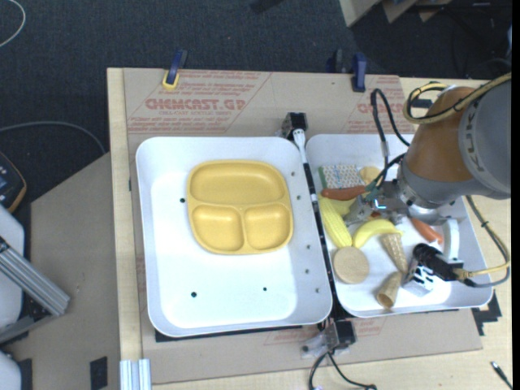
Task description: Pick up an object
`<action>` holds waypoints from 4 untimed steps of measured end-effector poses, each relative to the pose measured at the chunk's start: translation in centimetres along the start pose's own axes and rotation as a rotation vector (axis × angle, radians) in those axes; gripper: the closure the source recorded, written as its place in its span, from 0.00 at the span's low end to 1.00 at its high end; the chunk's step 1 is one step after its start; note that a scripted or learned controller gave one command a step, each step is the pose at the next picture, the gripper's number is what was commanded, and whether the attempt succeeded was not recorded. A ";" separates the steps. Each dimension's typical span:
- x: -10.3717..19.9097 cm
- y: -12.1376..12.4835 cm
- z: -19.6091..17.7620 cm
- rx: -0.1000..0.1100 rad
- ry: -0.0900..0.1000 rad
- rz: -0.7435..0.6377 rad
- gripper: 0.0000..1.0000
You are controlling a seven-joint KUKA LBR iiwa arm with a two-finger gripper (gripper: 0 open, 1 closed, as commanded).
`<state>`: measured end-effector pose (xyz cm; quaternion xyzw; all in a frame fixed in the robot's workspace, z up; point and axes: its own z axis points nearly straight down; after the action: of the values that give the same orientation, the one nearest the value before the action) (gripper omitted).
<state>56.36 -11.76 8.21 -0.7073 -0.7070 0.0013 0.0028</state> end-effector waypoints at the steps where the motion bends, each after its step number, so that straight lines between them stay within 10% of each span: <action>1: 0.0 0.1 -1.3 -0.006 -0.002 0.001 1.00; 4: -0.1 0.1 -14.4 -0.011 -0.004 -0.001 1.00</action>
<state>56.55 -11.85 22.65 -0.7068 -0.7074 -0.0013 -0.0025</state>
